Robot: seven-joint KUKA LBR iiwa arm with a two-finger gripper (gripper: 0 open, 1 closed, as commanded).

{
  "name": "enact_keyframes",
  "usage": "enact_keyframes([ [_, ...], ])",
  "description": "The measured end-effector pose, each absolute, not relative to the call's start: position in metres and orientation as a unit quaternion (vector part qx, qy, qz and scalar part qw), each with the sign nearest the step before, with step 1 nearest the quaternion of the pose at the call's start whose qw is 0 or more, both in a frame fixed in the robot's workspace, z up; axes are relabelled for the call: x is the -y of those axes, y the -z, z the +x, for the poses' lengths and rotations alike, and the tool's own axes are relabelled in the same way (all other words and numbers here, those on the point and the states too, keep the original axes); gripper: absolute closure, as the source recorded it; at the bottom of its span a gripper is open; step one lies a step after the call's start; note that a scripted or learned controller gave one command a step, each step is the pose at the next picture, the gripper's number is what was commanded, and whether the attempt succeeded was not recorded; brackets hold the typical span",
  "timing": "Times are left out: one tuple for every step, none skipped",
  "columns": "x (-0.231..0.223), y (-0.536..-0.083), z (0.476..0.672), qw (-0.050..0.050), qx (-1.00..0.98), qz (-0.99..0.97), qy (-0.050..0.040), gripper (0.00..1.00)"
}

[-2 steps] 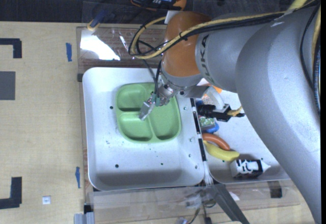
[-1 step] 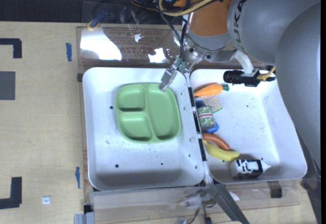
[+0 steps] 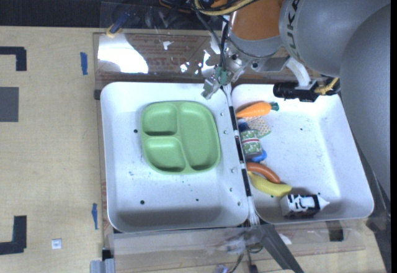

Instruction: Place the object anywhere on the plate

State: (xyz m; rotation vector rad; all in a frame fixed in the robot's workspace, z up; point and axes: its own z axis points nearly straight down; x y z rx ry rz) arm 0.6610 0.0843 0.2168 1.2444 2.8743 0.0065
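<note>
arm (image 3: 322,23) is in from the right, wrist hanging over the far end of the divider between the two bins; gripper (image 3: 217,82) sits at the far rim, just above the right far corner of the left bin (image 3: 118,141). can't tell if the jaws are open or closed from this angle, and nothing is visibly between them. green plate (image 3: 181,136) lies in the left bin, three compartments, smooth matte plastic with rounded corners and raised ridges between wells; nothing on it. candidate objects are all in the right bin (image 3: 329,154), bunched along its left wall: toy carrot (image 3: 255,109) farthest, orange with a green tip, tapered and glossy; a small can-like thing (image 3: 252,141) with a green patterned label touching something blue; an orange curved piece (image 3: 263,172) touching a yellow banana (image 3: 270,187); a black-and-white item (image 3: 303,203) at the near edge, shape unclear. my read: nothing picked yet, task at the start. risks: objects are packed tight against the divider, so the jaws could clip the wall or nudge a neighbour; the rounded, slick shapes look likely to roll or squirt out of a pinch; a drop onto a plate ridge could bounce off into the bin.
</note>
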Motion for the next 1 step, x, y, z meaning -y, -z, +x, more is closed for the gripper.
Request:
enact_keyframes([
  [-0.1007,-0.1485,0.6403,0.001,-0.969,0.246,-0.0011,1.00],
])
